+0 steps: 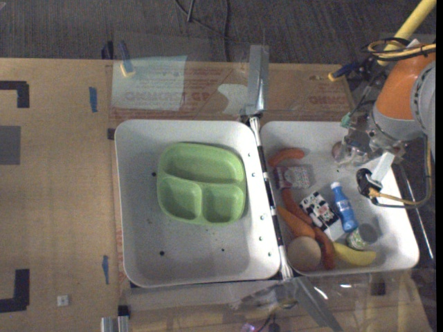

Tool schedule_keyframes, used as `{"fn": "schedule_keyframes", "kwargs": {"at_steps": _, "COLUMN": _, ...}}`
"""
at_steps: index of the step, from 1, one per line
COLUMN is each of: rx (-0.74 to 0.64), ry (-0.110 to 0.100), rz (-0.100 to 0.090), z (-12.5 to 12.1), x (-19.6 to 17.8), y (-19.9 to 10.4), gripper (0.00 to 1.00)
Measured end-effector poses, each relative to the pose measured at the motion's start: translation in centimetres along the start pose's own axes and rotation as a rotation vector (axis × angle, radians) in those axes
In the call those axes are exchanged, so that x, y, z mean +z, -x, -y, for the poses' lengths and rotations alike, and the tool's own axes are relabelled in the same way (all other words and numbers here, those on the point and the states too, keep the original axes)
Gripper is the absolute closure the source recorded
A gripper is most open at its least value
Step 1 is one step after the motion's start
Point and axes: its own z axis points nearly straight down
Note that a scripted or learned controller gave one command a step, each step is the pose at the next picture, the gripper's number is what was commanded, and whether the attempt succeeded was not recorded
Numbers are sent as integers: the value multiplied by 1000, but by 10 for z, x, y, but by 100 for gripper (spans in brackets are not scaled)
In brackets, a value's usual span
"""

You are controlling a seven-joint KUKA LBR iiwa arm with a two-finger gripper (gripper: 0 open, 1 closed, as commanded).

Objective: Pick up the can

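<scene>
A small can [363, 234], grey with a greenish end, lies near the front right of the right bin [405, 244], between the blue bottle [344, 207] and the banana [354, 256]. My gripper [350, 150] hangs over the back right part of that bin, well behind the can and apart from it. The wrist and cables hide its tips. The orange band of the arm [405, 99] sits above it.
The right bin also holds a sausage [286, 156], a silvery packet [293, 177], a carrot [296, 218], a black-and-white carton [319, 209], a brown egg-like ball [304, 253] and a red pepper [325, 249]. A green divided plate [202, 182] lies in the left bin [138, 241].
</scene>
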Motion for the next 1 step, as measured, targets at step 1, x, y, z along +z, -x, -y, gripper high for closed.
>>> {"fn": "schedule_keyframes", "kwargs": {"at_steps": 1, "rx": 196, "ry": 1, "rz": 1, "z": -15, "x": -113, "y": -42, "gripper": 100}}
